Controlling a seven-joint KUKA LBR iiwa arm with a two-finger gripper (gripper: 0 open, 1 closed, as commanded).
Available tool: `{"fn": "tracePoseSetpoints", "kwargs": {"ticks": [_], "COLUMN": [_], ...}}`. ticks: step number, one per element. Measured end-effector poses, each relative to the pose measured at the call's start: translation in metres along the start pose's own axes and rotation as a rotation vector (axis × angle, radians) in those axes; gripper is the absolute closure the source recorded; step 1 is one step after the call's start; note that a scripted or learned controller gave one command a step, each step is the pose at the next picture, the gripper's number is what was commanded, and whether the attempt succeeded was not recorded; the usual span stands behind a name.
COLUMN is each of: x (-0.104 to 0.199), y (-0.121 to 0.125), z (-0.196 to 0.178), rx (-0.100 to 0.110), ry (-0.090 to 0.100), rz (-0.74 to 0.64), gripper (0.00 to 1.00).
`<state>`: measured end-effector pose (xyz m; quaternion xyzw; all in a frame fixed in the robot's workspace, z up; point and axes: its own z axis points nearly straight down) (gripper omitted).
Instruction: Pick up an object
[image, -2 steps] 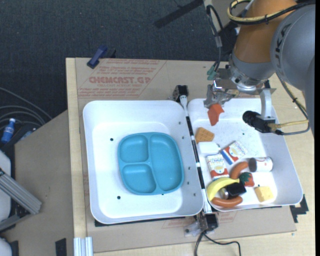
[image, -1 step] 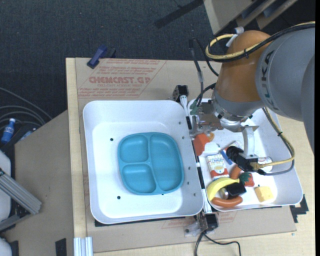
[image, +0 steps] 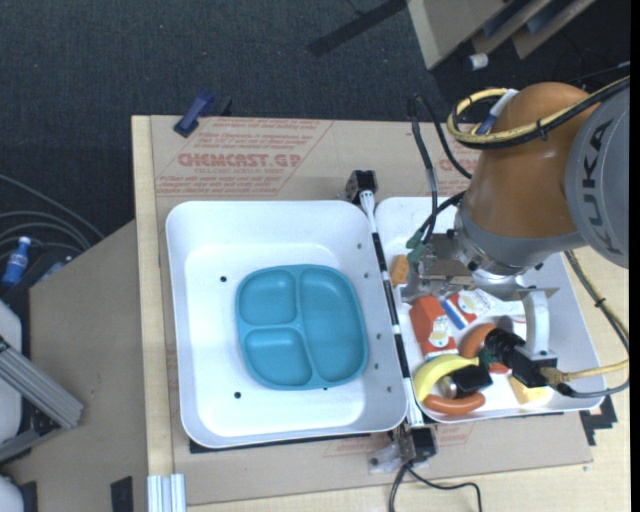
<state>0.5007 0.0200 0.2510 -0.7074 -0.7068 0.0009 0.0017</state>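
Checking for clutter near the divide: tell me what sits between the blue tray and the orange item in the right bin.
In the camera view, between the blue tray and the orange item run the two bins' adjoining white rims with a black strip along them.

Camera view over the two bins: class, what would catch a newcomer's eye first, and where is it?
A teal three-compartment plastic tray lies alone in the middle of the left white bin. The big orange-and-grey arm looms over the right white bin, where a yellow banana-shaped toy sits amid a clutter of small items near the front.
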Motion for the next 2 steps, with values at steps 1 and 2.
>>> {"fn": "tracePoseSetpoints", "kwargs": {"ticks": [1, 2], "x": [-0.016, 0.047], "y": [0.024, -0.018], "z": [-0.003, -0.02], "rx": [-0.004, 0.0], "ry": [-0.001, 0.0], "rz": [0.0, -0.002], "gripper": [1.0, 1.0]}}
